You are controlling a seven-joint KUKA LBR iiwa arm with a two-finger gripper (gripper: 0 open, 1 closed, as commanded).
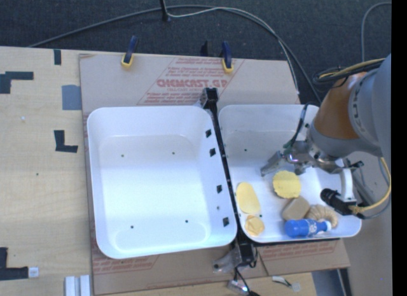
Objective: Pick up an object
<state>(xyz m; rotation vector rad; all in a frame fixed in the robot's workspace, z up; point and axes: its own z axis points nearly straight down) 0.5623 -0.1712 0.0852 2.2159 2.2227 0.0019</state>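
Wooden counter [38,180] under a cardboard sheet [184,81], clamped at the far edge by 2 blue-and-yellow clamps [130,53]. On the cardboard, 2 shallow white bins side by side: left bin [102,225] well away from the pincer, right bin [254,123] directly below it. Grey arm with orange band [340,113] reaching in from the right, wrist tilted down over the right bin. Pincer [284,162] low above the bin floor, fingers spread to a moderate gap, nothing between them; 1 finger [270,165] angled out toward the bin divider.

Just beneath the pincer and slightly nearer the camera, a round yellow piece [287,184], close under the fingertips though contact cannot be judged. Further toward the divider, a pale yellow oblong piece [247,198], with a smaller round yellow-orange piece [254,226] just beside it at the near rim. Below the round yellow piece, a tan block [296,209], touching a curled beige piece [323,214]. Against the near rim, a blue bottle-like item with a white end [304,227], lying on its side, just beside the tan block.
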